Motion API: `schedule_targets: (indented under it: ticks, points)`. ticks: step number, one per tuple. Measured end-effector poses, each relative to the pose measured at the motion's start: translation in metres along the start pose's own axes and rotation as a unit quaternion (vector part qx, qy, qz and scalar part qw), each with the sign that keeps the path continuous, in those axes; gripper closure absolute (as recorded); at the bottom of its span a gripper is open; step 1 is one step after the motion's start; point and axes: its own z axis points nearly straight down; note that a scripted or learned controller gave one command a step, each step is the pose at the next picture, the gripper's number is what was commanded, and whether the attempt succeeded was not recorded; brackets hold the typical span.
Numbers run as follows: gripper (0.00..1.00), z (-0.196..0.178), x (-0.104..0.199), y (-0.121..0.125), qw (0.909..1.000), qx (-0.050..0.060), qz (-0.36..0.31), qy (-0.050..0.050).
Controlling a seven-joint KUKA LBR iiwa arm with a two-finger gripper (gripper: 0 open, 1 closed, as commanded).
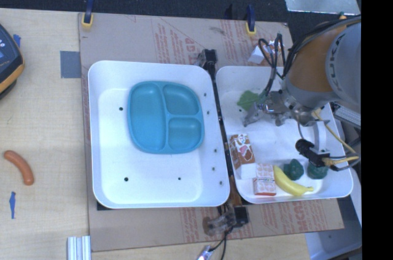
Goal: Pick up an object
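Observation:
My gripper is low in the right bin, near its back left part, under the grey and orange arm. A green leafy object lies right beside it, touching or nearly touching; I cannot tell whether it is held. Nearer the front lie a brown packet, a small orange and white box, a yellow banana and two dark green objects. The arm hides the bin's back right part.
The left bin holds a blue divided plate. On the wooden bench at the far left lie a sausage and a dark device. Cables hang from the arm over the right bin's right side.

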Motion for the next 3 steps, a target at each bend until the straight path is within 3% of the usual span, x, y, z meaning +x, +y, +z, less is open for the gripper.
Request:
schedule_targets:
  ticks: [1,2,3]
  points:
    - [0.00,-0.002,0.006,0.050,1.0000,-0.002,0.001,0.001]
    - [1.00,-0.013,0.005,0.050,1.0000,-0.002,0.000,0.001]
    - [1.00,-0.001,-0.032,-0.007,1.0000,-0.001,0.001,-0.001]
